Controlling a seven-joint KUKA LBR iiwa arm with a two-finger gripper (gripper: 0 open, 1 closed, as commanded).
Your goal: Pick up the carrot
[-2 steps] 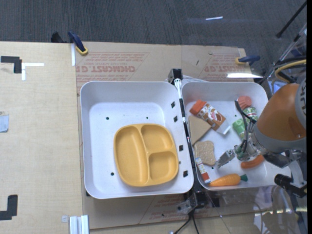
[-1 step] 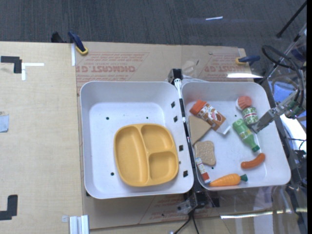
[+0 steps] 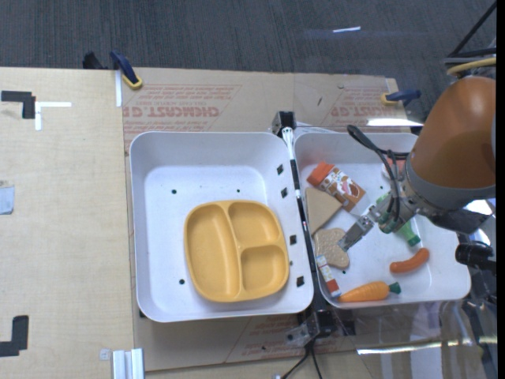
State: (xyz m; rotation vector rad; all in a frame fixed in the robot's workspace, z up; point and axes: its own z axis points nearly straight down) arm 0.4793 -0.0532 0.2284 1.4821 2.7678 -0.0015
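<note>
I see the carrot lying untouched along the near edge of the right bin. My gripper hangs over the bin's middle, above a bread slice; spread or pinched, I cannot tell. The whole pick remains.

The wooden bench carries a brown cardboard sheet held by 2 clamps, blue and yellow and blue. 2 white bins sit on it, left touching right.
</note>
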